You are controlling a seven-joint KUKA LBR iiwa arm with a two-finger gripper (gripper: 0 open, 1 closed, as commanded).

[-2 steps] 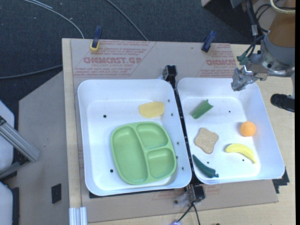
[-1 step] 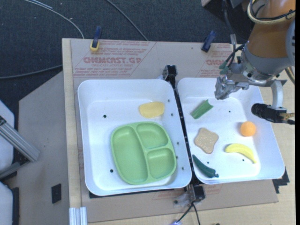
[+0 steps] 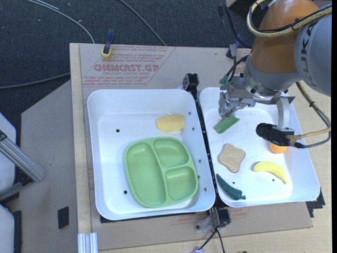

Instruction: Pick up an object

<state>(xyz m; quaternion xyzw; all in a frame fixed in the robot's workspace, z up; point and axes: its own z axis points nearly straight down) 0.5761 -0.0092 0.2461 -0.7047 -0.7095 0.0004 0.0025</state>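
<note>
In the right bin, my gripper hangs near the far left corner. A small green block lies tilted right below the gripper's tip, touching it or nearly so; I cannot see whether it is gripped. Nearer the front of this bin lie a tan toast-shaped piece, a yellow banana and a dark green pod-shaped item. An orange ball sits at the right, partly hidden by a black part of the arm.
The left bin holds a green divided plate and a pale yellow piece behind it. A black clamp sits at the far end of the ridge between the bins. The arm's orange band looms over the right bin's far edge.
</note>
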